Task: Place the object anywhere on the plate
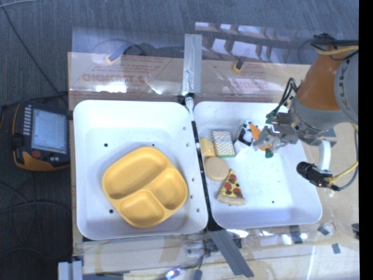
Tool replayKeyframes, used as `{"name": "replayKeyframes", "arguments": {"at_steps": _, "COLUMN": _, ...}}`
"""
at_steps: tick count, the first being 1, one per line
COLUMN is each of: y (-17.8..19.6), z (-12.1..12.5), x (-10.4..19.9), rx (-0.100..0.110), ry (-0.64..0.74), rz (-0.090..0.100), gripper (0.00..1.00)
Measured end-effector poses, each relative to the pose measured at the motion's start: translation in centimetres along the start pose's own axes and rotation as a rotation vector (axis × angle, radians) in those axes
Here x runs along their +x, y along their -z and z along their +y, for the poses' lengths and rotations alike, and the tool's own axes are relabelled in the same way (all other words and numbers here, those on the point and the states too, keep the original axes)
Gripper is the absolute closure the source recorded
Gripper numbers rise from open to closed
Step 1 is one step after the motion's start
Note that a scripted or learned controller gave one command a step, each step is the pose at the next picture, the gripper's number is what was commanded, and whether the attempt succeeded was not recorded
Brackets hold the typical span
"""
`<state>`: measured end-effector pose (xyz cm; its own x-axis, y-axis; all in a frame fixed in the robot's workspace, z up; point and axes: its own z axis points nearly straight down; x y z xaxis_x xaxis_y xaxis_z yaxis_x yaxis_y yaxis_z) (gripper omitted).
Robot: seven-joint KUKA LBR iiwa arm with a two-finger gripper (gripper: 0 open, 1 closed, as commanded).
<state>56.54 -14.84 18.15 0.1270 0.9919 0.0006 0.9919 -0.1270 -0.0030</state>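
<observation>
My end effector (269,137) hangs over the right bin (291,212), close to that bin's far wall and toward its right half. I cannot tell how it is set from this slanted view. A small orange, black and white object (249,132) lies just to the left of it, near the far wall; I cannot make out whether the two touch.

Farther left of my end effector sits a cluster of toy food: a pale speckled cracker (223,143), a yellow block (206,147) tight against the bin's left wall, a round tan biscuit (216,168) below them, and a pizza slice (232,188) nearer the front. These pieces crowd the left side of this bin. The floor on the near side of my end effector, toward the front right corner, is bare white.

Beyond the central divider (197,156) where the two bins meet lies the left bin (93,127), well apart from my end effector. The yellow plate (145,185), with three compartments, rests in its middle, with white floor showing all round it.
</observation>
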Motion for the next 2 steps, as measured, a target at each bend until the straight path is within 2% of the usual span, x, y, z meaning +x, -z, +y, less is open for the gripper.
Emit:
{"name": "replayKeyframes", "arguments": {"at_steps": 1, "y": 0.0, "z": 1.7, "x": 7.2, "rx": 0.001, "ry": 0.222, "rz": -0.002, "gripper": 1.0}}
{"name": "replayKeyframes", "arguments": {"at_steps": 2, "y": 1.3, "z": 0.2, "x": 4.4, "rx": 0.0, "ry": 0.316, "rz": -0.003, "gripper": 1.0}}
